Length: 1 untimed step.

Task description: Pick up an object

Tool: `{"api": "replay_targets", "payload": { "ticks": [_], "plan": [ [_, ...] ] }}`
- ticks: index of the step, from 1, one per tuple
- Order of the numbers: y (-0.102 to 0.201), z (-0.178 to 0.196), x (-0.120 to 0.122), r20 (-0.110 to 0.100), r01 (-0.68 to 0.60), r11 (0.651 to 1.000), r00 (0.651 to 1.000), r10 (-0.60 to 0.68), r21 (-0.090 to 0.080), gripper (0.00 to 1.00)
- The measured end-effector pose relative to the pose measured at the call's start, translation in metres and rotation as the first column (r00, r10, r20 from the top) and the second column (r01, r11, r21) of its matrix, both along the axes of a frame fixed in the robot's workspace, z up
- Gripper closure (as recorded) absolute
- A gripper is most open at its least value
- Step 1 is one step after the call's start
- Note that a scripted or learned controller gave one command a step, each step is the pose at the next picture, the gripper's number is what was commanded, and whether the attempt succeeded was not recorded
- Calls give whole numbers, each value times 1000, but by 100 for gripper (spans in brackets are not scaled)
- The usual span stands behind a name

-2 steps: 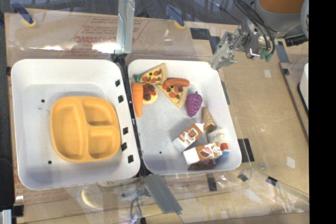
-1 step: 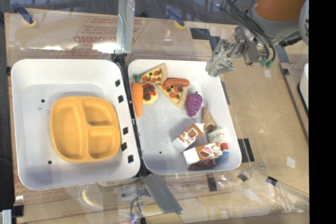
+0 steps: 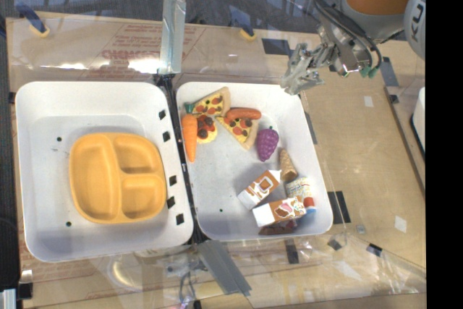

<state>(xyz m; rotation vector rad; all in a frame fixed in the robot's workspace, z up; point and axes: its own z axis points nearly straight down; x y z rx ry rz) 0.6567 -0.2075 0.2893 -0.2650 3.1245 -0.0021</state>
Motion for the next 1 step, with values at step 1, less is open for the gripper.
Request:
{"api": "replay_targets", "payload": {
  "ticks": [1],
  "plan": [
    [0, -5, 2, -2, -226, 974, 974, 226, -1, 100]
  ]
}}
